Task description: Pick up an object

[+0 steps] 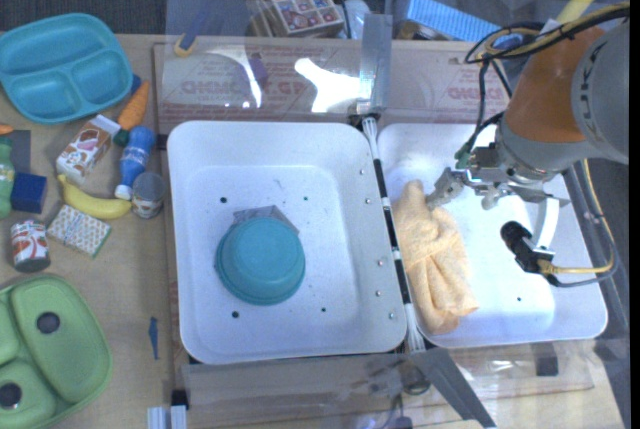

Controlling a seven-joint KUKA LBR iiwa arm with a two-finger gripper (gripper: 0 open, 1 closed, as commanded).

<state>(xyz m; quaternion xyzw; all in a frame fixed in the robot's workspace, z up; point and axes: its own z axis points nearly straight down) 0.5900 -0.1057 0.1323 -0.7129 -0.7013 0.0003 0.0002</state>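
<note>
Cloth (434,257), yellow and crumpled, lies along the left wall of the right bin (560,322), stretched from about mid-bin down toward the near corner. Over in the left bin (200,157) a teal bowl (261,262) sits upside down on a grey scrap, well apart from the action.

And the tool (470,185) is right there, just beside the cloth's top end, with one grey finger (442,188) angling down toward the fabric. Spread or pressed together? Cannot tell from this slant, the wrist hides the rest. Nothing shows between the fingers, so no grip to call.

Now the risks. The tool sits at the very edge of the cloth, not over its bulk, so a close here could pinch a thin fold or nothing at all. Soft fabric slips, too; a shallow bite might let it slide out on the lift. The cloth hugs the divider between the bins, and a descent too far left could knock a finger on that wall. Watch the black cable (530,252) looping below the wrist as well: it hangs near the bin floor and could drag across the cloth.
</note>
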